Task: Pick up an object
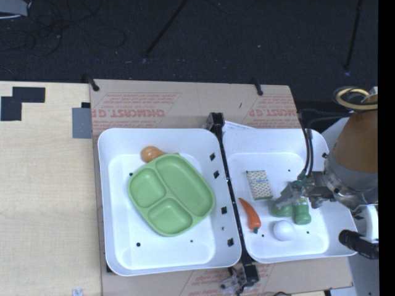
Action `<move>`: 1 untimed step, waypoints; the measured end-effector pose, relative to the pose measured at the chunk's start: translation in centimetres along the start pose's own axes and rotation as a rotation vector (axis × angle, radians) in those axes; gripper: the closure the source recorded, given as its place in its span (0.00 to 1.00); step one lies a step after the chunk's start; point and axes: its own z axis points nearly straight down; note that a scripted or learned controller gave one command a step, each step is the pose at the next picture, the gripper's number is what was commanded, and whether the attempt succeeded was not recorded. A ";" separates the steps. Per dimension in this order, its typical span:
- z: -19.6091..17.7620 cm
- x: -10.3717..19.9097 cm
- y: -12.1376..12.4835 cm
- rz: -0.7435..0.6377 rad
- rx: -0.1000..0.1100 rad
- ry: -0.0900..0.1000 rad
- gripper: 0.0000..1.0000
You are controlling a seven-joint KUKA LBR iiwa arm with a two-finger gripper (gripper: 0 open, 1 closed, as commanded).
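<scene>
In the right bin [318,145] lie several small objects: a speckled rectangular packet [258,184], an orange carrot-shaped piece [249,214], a white ball [283,230] and a green object [292,211]. My gripper [300,194] reaches in from the right and hangs low directly over the green object, partly hiding it. Whether it touches the object is not visible. The arm's orange band [361,142] and grey wrist sit over the bin's right edge.
The left bin [114,165] holds a green divided plate [171,193] set at a slant, with a small orange ball [150,153] behind it. A black divider [225,193] separates the bins. Brown cardboard [185,103] lies under both.
</scene>
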 end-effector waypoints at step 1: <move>-0.6 0.0 0.3 -0.002 -0.013 -0.002 0.00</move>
